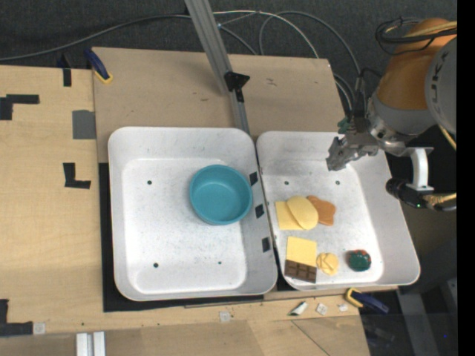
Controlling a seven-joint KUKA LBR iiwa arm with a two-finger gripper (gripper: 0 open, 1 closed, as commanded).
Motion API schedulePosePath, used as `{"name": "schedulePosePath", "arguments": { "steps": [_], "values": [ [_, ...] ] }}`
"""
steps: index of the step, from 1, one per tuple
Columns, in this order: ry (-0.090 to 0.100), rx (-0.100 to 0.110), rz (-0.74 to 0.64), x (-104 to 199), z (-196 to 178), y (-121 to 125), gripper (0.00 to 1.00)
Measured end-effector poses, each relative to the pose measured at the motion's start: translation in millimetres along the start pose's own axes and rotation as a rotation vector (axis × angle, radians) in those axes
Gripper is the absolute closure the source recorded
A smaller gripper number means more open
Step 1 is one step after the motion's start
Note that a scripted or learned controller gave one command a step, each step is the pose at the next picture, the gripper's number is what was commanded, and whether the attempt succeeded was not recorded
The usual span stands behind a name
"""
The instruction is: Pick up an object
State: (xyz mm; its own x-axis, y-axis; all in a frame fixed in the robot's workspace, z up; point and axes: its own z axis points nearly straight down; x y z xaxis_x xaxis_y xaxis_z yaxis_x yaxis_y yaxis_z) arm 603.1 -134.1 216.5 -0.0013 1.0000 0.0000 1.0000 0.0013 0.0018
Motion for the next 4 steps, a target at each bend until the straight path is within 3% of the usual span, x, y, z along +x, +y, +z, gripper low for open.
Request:
{"name": "schedulePosePath", "arguments": {
  "steps": [2,3,4],
  "values": [
    [0.001,0.003,-0.006,103,16,23,1.00],
    [0.002,0.001,-0.006,156,-1,36,1.00],
    [0.002,0.003,-0.005,205,6,49,1.00]
  ]
}}
